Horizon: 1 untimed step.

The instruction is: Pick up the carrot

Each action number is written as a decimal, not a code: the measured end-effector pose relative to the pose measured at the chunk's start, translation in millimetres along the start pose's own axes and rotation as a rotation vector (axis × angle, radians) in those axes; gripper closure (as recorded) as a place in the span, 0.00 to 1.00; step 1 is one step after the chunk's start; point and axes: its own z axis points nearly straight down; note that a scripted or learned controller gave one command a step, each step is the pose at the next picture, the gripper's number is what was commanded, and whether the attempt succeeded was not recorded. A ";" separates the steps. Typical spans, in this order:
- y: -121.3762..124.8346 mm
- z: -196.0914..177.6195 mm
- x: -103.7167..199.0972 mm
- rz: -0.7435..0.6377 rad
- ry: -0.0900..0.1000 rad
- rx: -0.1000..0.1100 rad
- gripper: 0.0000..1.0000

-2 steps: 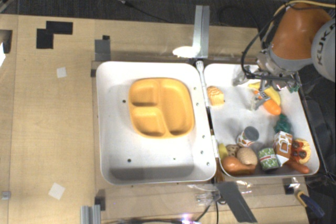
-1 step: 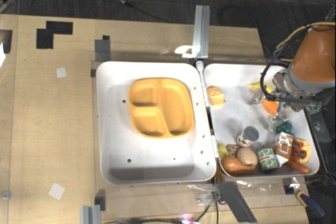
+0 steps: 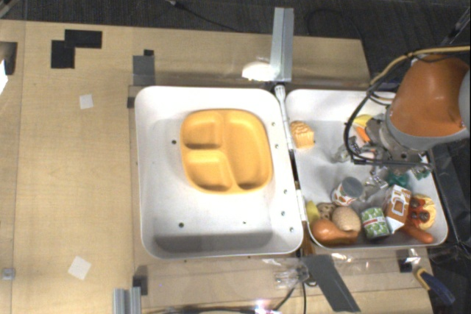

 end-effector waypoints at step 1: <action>-60.8 1.6 -61.4 0.283 -0.002 0.002 0.00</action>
